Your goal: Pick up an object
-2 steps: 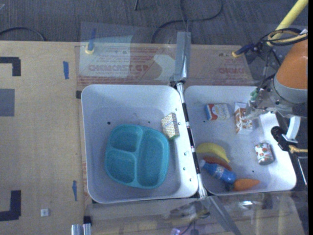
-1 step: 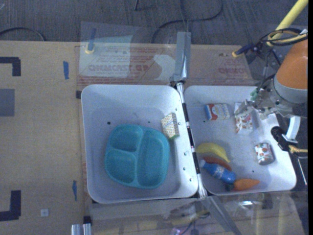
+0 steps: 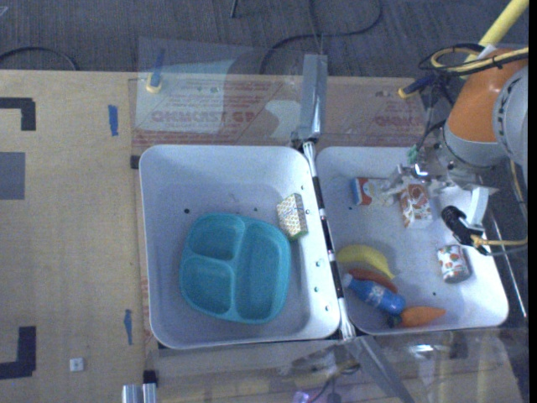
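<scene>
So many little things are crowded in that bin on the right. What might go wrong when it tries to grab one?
The claw hovers among small printed packets, so it may nudge them apart instead of gripping. The yellow banana, blue bottle and orange carrot lie touching; reaching there could snag two things or push them against the white bin wall.

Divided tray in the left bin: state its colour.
The divided tray is teal blue, plain with no pattern, seen clearly in the camera view against the white left bin.

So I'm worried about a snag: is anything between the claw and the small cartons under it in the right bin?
Nothing visible. The claw hangs right over the red-and-white cartons at the back of the right bin; the banana and bottle lie nearer the front.
</scene>
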